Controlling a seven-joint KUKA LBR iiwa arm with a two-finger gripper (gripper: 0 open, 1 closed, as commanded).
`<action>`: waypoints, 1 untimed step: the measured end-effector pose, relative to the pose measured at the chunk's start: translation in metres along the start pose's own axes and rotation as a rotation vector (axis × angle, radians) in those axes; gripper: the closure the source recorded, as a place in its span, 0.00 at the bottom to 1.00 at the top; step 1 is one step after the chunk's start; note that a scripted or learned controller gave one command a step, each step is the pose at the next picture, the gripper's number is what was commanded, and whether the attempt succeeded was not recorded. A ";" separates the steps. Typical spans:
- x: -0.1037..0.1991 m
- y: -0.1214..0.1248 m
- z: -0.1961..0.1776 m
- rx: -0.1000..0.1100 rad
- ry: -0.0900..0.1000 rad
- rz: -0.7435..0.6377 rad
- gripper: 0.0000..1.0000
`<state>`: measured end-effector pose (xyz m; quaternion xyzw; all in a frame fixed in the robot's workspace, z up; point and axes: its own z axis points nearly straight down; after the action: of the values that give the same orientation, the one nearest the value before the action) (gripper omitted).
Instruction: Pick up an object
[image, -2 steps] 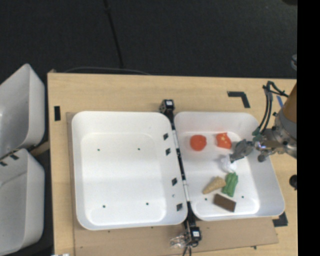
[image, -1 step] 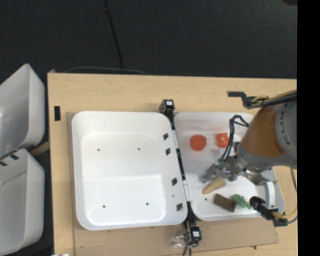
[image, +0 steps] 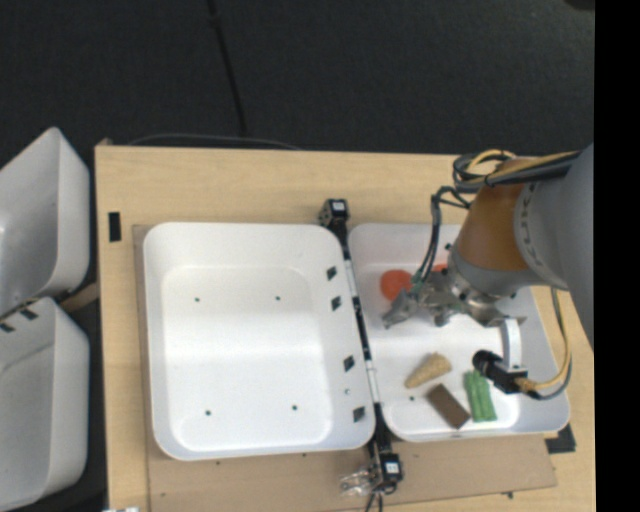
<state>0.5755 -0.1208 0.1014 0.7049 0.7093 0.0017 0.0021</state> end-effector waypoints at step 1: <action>0.027 0.058 0.000 -0.001 0.001 0.000 0.00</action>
<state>0.6334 -0.0936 0.1019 0.7050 0.7092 0.0023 0.0022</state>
